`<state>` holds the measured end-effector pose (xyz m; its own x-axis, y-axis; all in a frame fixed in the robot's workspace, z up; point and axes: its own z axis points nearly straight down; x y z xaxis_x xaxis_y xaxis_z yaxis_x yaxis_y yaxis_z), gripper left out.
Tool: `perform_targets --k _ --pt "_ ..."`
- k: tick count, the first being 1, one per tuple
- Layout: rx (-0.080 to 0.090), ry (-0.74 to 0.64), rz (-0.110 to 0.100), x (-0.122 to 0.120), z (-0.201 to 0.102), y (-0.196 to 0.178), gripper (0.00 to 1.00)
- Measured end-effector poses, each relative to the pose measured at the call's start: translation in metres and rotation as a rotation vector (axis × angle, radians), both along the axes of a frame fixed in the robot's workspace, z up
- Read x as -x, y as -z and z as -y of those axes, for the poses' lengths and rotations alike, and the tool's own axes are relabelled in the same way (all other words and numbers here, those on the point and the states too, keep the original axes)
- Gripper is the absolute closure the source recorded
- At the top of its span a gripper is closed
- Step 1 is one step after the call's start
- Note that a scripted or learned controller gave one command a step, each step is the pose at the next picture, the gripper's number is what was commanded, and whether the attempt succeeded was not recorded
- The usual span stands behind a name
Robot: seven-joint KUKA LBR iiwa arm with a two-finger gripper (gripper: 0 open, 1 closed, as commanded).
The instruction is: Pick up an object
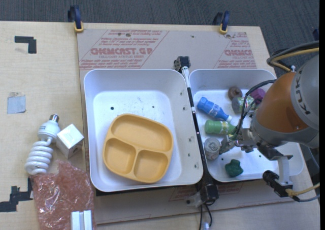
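Note:
The right bin (pixel 203 79) holds several small objects. A blue bottle (pixel 210 108) lies above a green bottle (pixel 219 127). A silver can (pixel 212 146) stands near the bin's left wall, and a dark green lump (pixel 234 168) sits at the front. A brown round piece (pixel 234 92) and a green and purple item (pixel 249 101) lie at the back. My gripper (pixel 231 143) hangs low over the bin, just right of the can and below the green bottle. The orange-banded arm (pixel 279 107) hides the bin's right half. I see nothing held.
The left bin (pixel 96 84) holds a yellow divided plate (pixel 137 148). On the bench to its left lie a spiral light bulb (pixel 40 149), a white cube (pixel 70 138) and a pinkish plastic bag (pixel 61 193). Cables run at the arm's right.

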<state>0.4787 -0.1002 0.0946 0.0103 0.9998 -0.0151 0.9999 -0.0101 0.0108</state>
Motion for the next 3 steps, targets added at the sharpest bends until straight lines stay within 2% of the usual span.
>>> perform_targets --k 1,2,3 --pt "-0.008 -0.004 -0.004 -0.0008 -0.0033 -0.0087 1.0" --pt "-0.001 0.0 0.0 -0.0008 0.0002 -0.0094 0.0" --pt "-0.001 -0.001 -0.001 0.0 0.0007 0.0001 0.0"
